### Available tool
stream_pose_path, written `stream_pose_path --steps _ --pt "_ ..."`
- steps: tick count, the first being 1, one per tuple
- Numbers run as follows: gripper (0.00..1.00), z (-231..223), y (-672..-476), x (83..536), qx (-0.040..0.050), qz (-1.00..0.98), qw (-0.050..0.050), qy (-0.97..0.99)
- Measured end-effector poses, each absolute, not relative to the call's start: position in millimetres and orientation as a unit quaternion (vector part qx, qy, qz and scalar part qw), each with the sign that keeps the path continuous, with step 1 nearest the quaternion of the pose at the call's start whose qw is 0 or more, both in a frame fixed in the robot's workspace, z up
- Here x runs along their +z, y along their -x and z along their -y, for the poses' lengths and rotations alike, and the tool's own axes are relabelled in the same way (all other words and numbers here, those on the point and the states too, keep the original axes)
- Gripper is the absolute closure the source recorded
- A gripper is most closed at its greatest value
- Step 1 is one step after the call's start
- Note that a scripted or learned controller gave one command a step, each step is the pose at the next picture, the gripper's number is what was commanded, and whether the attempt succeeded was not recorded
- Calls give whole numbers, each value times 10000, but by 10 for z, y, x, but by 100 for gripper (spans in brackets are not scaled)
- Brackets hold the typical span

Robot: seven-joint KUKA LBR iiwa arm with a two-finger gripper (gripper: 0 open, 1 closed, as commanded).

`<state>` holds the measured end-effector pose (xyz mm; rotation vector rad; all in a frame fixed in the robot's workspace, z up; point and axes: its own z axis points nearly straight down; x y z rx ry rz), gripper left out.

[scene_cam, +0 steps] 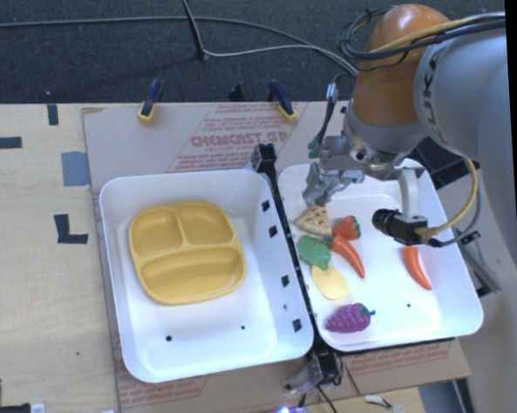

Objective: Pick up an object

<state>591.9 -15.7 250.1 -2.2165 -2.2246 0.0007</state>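
Cracker wedge (313, 219) just below jaws (320, 191)

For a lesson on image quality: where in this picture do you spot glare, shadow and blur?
Camera view: glare on the arm's orange band; soft shadow under the gripper on the right bin; yellow tray evenly lit; the whole frame slightly soft.

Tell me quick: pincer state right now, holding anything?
Pincer: cannot be told whether open or closed; it sits low in the right bin, just above the cracker-like wedge, with nothing visibly held.
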Motion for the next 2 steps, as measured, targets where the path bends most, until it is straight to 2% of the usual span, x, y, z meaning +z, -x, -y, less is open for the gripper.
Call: stream_pose_path --steps 1,2 --pt "100 -315 -5939 2505 -1 7086 6 7056" --pt "100 -825 -6018 2285 7 7086 10 7056"
